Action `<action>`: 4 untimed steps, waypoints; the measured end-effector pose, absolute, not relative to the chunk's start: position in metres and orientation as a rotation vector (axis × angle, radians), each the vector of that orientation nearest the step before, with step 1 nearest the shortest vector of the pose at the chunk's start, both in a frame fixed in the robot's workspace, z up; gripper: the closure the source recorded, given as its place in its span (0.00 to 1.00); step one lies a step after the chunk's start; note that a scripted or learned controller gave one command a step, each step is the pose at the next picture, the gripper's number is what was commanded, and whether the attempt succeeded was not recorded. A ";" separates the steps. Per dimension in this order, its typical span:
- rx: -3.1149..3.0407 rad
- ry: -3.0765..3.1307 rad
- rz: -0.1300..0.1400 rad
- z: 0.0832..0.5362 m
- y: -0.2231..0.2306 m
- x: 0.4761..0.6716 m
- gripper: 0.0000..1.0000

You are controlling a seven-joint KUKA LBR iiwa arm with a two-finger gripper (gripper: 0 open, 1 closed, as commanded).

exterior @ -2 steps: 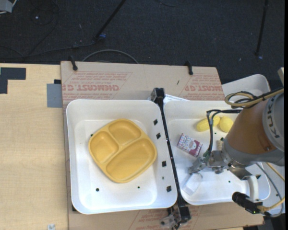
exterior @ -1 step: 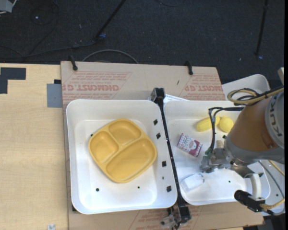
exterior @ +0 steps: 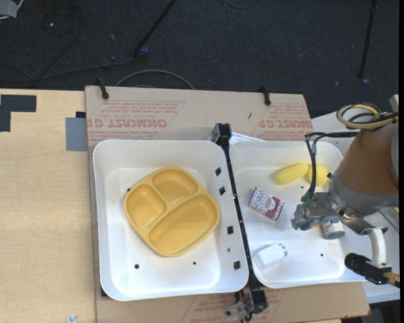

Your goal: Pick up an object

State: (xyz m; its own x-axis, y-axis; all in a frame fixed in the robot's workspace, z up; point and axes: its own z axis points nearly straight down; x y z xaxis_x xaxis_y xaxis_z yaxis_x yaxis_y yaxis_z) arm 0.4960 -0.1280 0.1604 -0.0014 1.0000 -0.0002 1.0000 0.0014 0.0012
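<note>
Hovering hand (exterior: 311,215) over right bin (exterior: 291,278), near small carton (exterior: 265,204).

A single fixed camera looks down at a slant from above the bench, taking in both shallow white plastic bins (exterior: 108,180) side by side, dark floor beyond them, and the grey-and-orange arm (exterior: 370,160) entering from frame right.

My pincer (exterior: 310,215) hangs low in the right bin (exterior: 333,274) — near a small pink box (exterior: 265,204). A yellow thing (exterior: 293,173) lies behind it, a white thing (exterior: 270,254) in front. The left bin (exterior: 111,247) holds a yellow tray (exterior: 172,210).
</note>
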 end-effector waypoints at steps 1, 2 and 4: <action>2.219 2.222 0.002 0.203 -0.129 0.493 1.00; 2.219 2.223 0.001 0.234 -0.130 0.494 1.00; 2.219 2.231 -0.003 0.221 -0.007 0.504 1.00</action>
State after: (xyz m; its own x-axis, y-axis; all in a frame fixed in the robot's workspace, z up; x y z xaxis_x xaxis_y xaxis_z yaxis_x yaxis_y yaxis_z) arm 0.5036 -0.0071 0.2214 -0.0056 1.0000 0.0025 1.0000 0.0056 -0.0051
